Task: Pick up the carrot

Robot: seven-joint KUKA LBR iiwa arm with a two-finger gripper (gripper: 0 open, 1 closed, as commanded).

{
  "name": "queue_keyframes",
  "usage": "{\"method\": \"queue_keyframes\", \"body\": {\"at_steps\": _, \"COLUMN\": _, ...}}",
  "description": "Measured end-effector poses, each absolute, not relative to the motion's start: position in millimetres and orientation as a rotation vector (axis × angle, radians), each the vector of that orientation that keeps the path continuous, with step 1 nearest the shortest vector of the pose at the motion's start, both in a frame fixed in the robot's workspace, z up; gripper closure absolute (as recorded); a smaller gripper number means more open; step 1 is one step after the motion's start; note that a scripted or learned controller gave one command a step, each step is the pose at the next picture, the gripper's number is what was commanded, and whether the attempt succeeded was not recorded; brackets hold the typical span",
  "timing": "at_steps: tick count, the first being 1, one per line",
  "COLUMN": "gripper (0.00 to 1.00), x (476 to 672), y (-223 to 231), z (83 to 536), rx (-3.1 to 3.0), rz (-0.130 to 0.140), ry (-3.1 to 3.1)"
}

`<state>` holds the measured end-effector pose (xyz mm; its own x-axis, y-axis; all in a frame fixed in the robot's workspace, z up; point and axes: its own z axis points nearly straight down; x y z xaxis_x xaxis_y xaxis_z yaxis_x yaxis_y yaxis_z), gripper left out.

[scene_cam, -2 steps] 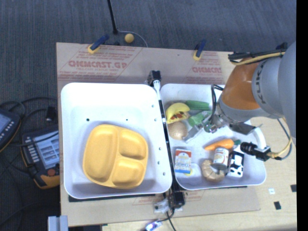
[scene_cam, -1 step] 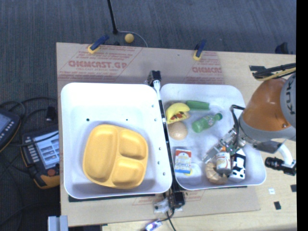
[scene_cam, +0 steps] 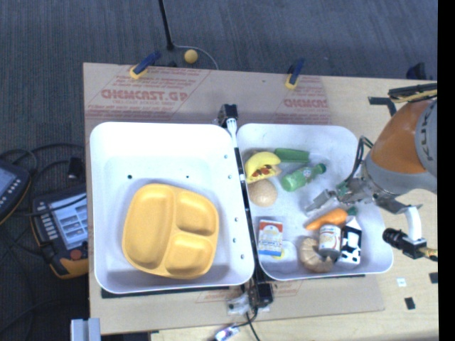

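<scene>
The gripper (scene_cam: 328, 199) reaches into the right bin (scene_cam: 350, 138) from the right side, its metal fingers stretched leftward and low over the bin floor, and they appear parted, with nothing visibly clamped between them. The carrot (scene_cam: 325, 219) lies just below the gripper, an orange piece angled across the bin floor, close under the fingers but not seen between them; whether a finger touches it cannot be told. Just below the carrot stands a small can (scene_cam: 329, 239) leaning against a brownish round item (scene_cam: 311, 255), with a black-and-white carton (scene_cam: 350, 243) immediately to their right. To the gripper's left sit a green bottle (scene_cam: 301, 176), a green vegetable (scene_cam: 291, 154) above it, a yellow banana-like toy (scene_cam: 261, 165) and a pale round item (scene_cam: 262, 192) further left. A small red-and-white box (scene_cam: 270, 236) lies lower left of the gripper. Well to the left, beyond the divide between the bins, the left bin (scene_cam: 114, 142) holds a yellow compartment tray (scene_cam: 170, 229). Both bins rest on the worktop (scene_cam: 99, 98), a cardboard-covered surface, and the arm's orange band (scene_cam: 399, 141) shows to the gripper's upper right.
</scene>
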<state>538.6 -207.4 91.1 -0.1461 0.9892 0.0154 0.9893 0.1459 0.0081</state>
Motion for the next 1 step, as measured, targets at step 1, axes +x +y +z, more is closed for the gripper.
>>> {"method": "queue_keyframes", "body": {"at_steps": 1, "gripper": 1.00, "x": 540.2, "y": -210.2, "z": 101.5, "rx": -2.057, "rz": -0.017, "ry": -2.389}}
